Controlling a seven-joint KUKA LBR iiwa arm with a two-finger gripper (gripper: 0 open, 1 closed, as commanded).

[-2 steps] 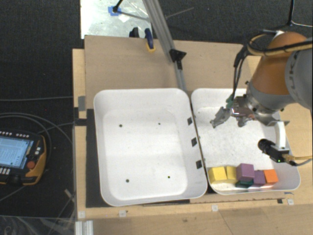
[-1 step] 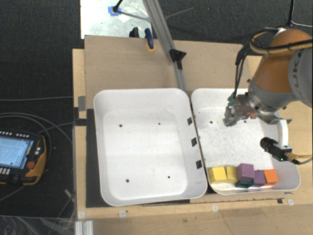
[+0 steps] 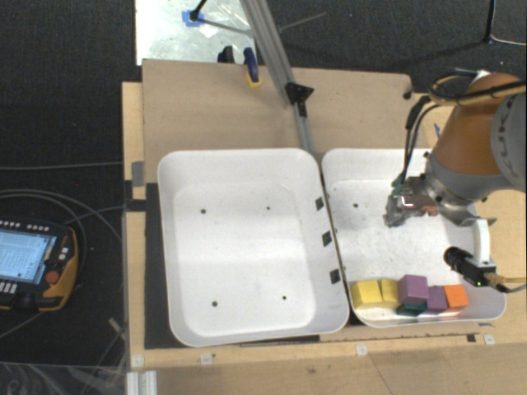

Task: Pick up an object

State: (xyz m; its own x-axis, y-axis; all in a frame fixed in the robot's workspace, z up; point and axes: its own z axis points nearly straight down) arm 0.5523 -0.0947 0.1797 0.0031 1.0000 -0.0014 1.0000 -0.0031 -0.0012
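Camera view, your inventory. Two white bins on the counter [image 3: 206,109]: left bin [image 3: 239,245], right bin [image 3: 366,196].

Blocks, five, all in the right bin, packed along its near edge: two yellow blocks [image 3: 375,293], one purple block [image 3: 414,287], one dark green block [image 3: 411,308], one orange block [image 3: 456,296]; a further mauve piece [image 3: 436,299] sits between purple and orange.

Claw [image 3: 398,211]: one, over the right bin's middle, well apart from the blocks; you cannot tell its spread.

Open floor: most of the right bin behind the blocks.
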